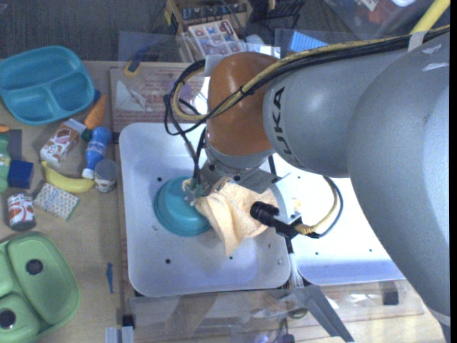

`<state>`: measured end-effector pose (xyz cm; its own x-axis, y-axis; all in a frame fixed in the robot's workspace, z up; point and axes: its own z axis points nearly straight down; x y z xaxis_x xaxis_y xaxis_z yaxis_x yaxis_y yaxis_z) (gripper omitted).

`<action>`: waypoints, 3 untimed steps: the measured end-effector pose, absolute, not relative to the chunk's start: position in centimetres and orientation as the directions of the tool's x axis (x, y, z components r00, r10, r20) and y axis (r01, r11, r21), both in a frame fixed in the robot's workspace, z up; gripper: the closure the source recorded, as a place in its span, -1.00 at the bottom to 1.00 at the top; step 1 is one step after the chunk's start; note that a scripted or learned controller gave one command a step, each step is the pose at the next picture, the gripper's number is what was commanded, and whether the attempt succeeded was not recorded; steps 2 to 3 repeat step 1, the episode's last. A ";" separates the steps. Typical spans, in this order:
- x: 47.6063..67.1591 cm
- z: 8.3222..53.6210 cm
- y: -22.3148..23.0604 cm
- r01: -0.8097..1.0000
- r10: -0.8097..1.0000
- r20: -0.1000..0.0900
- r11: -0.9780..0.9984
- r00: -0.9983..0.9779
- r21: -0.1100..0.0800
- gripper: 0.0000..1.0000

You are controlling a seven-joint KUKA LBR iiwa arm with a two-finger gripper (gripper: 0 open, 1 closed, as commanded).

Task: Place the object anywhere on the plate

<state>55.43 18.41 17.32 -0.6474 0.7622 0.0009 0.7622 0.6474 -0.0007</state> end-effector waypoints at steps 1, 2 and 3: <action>55.5 17.3 18.4 0.763 0.763 0.001 0.647 -0.647 0.000 -1.00; 55.5 17.3 18.4 0.763 0.763 0.001 0.647 -0.647 0.000 -1.00; 55.5 17.3 18.4 0.763 0.763 0.001 0.647 -0.647 0.000 -1.00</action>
